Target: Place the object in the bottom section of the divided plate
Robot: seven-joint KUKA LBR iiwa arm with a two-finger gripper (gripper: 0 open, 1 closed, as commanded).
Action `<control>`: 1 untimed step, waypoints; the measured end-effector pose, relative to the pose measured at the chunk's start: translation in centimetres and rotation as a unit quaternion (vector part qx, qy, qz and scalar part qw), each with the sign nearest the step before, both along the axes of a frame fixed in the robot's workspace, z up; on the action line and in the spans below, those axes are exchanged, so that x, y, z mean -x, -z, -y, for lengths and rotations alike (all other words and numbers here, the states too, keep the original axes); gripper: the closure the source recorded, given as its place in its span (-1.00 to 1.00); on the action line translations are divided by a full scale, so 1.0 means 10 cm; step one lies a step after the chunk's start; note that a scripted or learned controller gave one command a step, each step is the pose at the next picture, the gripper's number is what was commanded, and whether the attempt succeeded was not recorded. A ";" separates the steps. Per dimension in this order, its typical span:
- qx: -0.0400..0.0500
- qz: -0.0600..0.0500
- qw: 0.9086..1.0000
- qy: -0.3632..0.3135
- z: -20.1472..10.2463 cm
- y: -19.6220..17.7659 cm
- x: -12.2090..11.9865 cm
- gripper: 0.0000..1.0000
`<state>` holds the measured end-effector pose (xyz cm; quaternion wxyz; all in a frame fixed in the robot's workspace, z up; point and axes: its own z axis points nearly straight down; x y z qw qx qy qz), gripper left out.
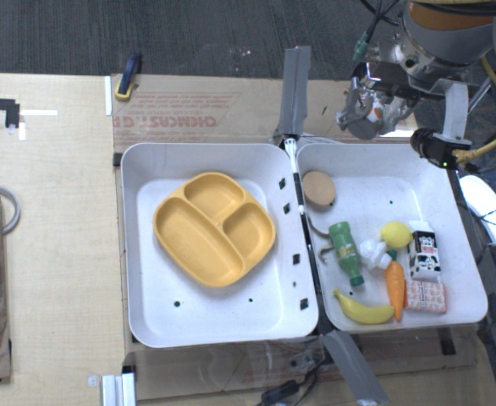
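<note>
We see two shallow white plastic bins side by side: the left bin [146, 311] bears the yellow three-section divided plate [214, 228], whose long bottom section lies toward its lower left and holds nothing; the right bin [460, 252] holds the loose things. The grey arm with its orange band [451, 11] reaches in from the right, and its gripper [368, 117] hangs above the far rim of the right bin, over no object; how its tool stands we cannot tell, since the tip is a blur of metal and cable. We judge the task at its first step, nothing picked. The task names no object; candidates, by size, are the yellow banana [365, 309], green bottle [346, 252], round tan bread-like disc [319, 189], orange carrot [395, 288], black-and-white carton [424, 255], pink wafer packet [426, 296], lemon [395, 233] and small white piece [372, 250]. The disc lies nearest the gripper and apart from the crowded cluster, so we would descend there first.
</note>
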<state>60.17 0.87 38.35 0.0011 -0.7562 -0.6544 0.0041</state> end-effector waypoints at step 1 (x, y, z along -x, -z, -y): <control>0.000 0.000 1.000 0.021 -0.24 0.06 -0.58 1.00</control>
